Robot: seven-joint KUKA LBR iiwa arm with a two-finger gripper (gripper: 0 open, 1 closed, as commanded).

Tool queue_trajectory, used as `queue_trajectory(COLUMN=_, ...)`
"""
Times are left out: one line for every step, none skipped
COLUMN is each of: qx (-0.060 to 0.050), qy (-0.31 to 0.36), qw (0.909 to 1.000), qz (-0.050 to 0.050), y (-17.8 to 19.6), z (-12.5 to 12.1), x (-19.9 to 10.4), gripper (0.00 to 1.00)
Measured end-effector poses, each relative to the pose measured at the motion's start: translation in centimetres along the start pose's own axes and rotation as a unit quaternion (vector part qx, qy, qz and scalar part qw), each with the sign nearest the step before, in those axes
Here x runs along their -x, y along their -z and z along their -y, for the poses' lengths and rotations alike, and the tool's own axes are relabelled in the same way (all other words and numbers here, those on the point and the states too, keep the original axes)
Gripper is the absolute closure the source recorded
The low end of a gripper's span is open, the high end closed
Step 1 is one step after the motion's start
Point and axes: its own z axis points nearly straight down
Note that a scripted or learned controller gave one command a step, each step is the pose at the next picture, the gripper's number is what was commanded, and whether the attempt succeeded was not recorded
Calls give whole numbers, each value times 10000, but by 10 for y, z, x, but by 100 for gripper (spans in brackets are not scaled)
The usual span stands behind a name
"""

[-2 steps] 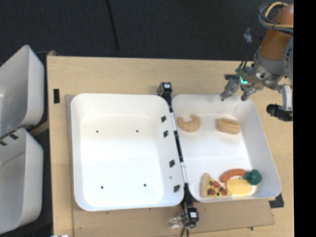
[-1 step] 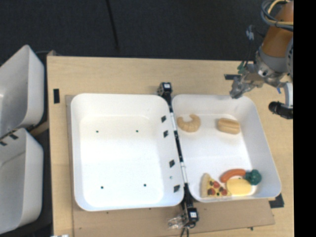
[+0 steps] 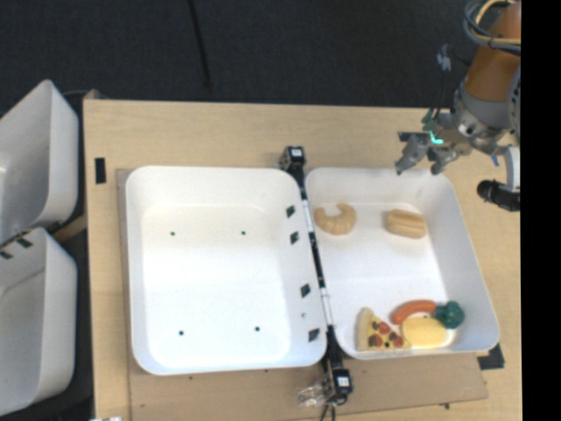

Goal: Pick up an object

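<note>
The gripper (image 3: 422, 158) hangs spread and empty over the right bin's (image 3: 469, 261) far rim, probably ready to descend toward the bread roll (image 3: 405, 224) or croissant (image 3: 336, 219) below.

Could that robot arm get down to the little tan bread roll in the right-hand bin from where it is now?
Probably yes. The end effector hangs over the far rim of the right white bin, and the small tan bread roll lies just below it in the picture, apart from the croissant, with nothing lying over it.
</note>
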Motion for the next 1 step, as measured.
queue_trajectory(qx=0, qy=0, qw=10000, qz=0, y=0, z=0, x=0, gripper=0)
